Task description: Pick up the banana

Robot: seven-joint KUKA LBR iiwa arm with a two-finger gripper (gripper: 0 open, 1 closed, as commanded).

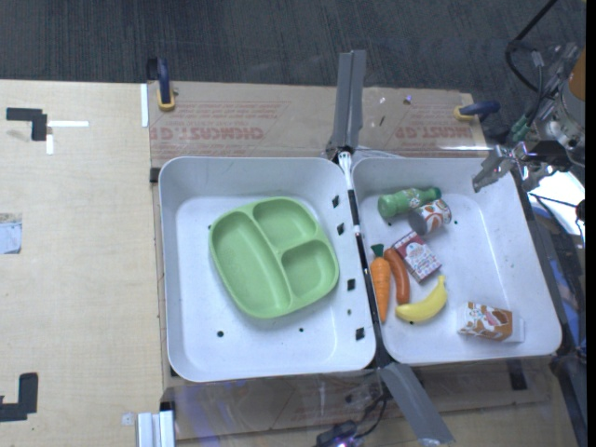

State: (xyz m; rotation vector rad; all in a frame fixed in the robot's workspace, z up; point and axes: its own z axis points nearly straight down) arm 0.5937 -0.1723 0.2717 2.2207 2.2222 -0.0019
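Note:
The yellow banana (424, 303) lies curved on the floor of the right bin (531, 250), toward its front. Its left tip rests close to an orange carrot (380, 287) and a red sausage-like piece (399, 277). My gripper (494, 168) hangs at the bin's far right corner, over the rim, well away from the banana and up-right of it. Nothing shows in the gripper.
A red box (417, 256), a can (430, 216) and a green bottle (408, 200) lie behind the banana. A small orange carton (486, 321) sits to its right. The left bin (177, 277) holds a green divided plate (275, 256).

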